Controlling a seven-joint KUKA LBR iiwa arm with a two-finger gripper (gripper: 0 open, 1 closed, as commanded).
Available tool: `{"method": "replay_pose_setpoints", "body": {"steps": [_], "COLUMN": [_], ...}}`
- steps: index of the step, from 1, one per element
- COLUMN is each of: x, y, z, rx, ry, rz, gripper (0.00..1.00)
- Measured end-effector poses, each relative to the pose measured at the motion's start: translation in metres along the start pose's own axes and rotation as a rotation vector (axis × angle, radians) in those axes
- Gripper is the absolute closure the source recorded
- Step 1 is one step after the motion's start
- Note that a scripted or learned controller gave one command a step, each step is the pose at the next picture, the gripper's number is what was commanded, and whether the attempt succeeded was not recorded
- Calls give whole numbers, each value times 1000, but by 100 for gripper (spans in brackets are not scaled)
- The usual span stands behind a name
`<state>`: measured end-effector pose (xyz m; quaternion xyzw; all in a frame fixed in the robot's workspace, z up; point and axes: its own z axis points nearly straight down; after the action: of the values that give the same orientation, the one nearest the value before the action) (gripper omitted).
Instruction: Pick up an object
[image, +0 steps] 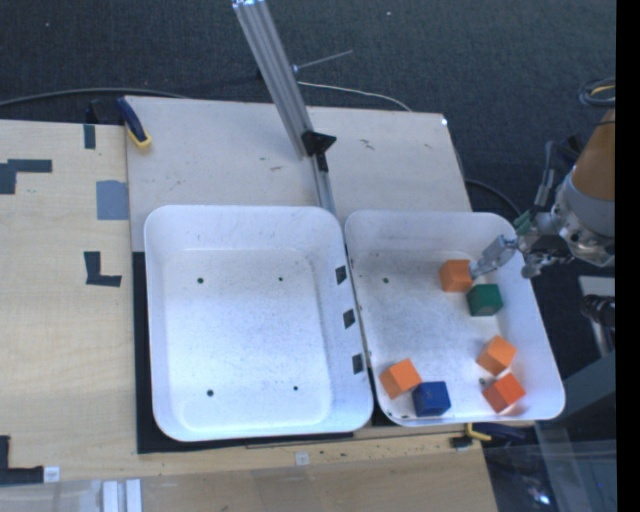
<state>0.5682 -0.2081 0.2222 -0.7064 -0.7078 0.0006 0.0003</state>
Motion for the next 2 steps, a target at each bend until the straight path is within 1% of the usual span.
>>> {"method": "replay_pose_setpoints", "body": {"steps": [1,2], "x": [-1,19], "y": [33,77], "z": [112,68], "rx": [-1,-7], "ry": [0,-1], "rz": [1,-3], "gripper": [0,0]}}
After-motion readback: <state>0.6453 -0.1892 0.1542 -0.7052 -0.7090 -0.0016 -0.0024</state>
